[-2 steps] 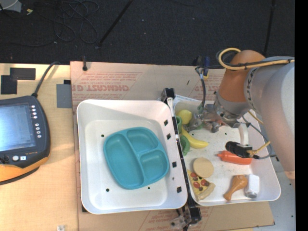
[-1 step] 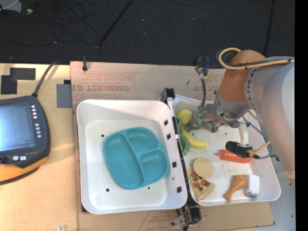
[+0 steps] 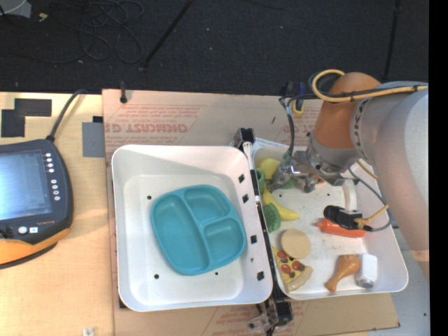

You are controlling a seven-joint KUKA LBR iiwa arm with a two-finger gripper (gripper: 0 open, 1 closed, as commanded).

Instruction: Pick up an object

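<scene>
1. Grey arm [image 3: 402,159], with its orange band [image 3: 341,121], stands highest of all and reaches in from the right over the right bin [image 3: 388,285].
2. Its fingers [image 3: 285,178] hang low over the far left part of that bin. They seem to stand apart, and nothing shows between them.
3. A yellow fruit [image 3: 269,166] lies just beside the fingers on their left. It is the closest thing to them, though I cannot tell whether they touch it.
4. A small green piece [image 3: 260,178] sits against the bin wall, next to the yellow fruit.
5. A banana [image 3: 281,210] lies flat on the bin floor on the near side of the fingers, close to them but apart. A leafy green piece [image 3: 271,219] touches its left end.
6. An orange stick [image 3: 344,230] lies to the right, further from the fingers.
7. Along the near edge of the bin are a round tan biscuit [image 3: 295,243], a pizza slice [image 3: 294,270], a drumstick [image 3: 341,271] and a white block [image 3: 367,269], all well apart from the fingers.
8. The left bin [image 3: 133,187] holds a teal divided plate [image 3: 199,228] lying flat.
9. Both bins rest on the brown worktop [image 3: 91,271], and a handheld screen [image 3: 31,187] lies at its left end.
</scene>
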